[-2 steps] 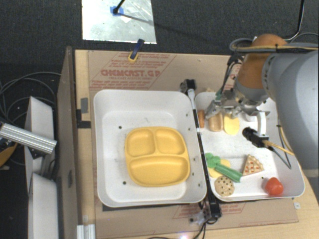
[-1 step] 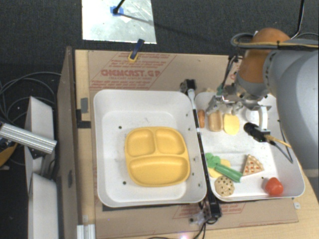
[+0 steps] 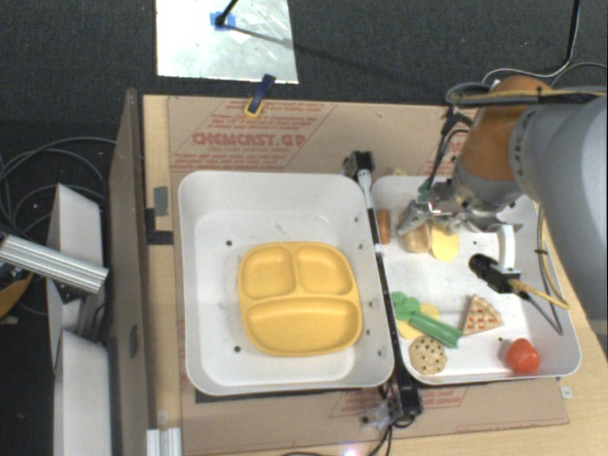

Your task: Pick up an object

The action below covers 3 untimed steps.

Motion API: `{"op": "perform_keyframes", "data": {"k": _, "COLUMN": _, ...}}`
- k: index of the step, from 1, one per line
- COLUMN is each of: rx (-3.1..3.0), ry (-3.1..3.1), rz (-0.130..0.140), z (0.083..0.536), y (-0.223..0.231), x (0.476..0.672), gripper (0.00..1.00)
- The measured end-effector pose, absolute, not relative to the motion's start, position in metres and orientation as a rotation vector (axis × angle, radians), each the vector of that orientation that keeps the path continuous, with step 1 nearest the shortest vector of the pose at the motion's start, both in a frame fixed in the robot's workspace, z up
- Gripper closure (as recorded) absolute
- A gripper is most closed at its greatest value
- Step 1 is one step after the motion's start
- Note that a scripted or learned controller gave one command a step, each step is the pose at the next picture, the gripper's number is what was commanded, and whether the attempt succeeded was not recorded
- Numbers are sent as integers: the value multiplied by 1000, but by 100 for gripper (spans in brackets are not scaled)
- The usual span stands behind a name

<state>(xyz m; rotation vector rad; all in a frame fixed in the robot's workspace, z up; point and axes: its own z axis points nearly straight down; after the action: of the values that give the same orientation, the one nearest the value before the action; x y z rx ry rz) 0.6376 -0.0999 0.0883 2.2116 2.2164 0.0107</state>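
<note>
tool [image 3: 429, 218] low in right bin [image 3: 560, 345] | yellow tray [image 3: 299, 297] in left bin [image 3: 204, 255]

Right bin [image 3: 568, 350]: open floor lies between the yellow slice [image 3: 445, 246] and the pizza wedge [image 3: 481, 315]; the green toy [image 3: 427, 321], cookie [image 3: 427, 354] and tomato [image 3: 521, 354] crowd its near edge. Left bin [image 3: 204, 255]: the yellow divided plate [image 3: 299, 297] fills the centre, margins free.

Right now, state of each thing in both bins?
gripper: down in right bin, over yellow piece
yellow tray: flat in left bin
pizza slice: lying flat
cookie: flat
tomato: resting near corner
green toy: lying on its side
</note>
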Motion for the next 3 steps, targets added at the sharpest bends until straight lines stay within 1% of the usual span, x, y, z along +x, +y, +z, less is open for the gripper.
{"op": "perform_keyframes", "data": {"k": 1, "rx": 2211, "ry": 2215, "rz": 10, "z": 89, "y": -100, "x": 624, "gripper": 0}}
{"op": "perform_keyframes", "data": {"k": 2, "rx": 2220, "ry": 2219, "rz": 3, "z": 117, "y": -113, "x": 612, "gripper": 0}}
{"op": "perform_keyframes", "data": {"k": 3, "rx": 2218, "ry": 2220, "rz": 2, "z": 84, "y": -125, "x": 629, "gripper": 0}}
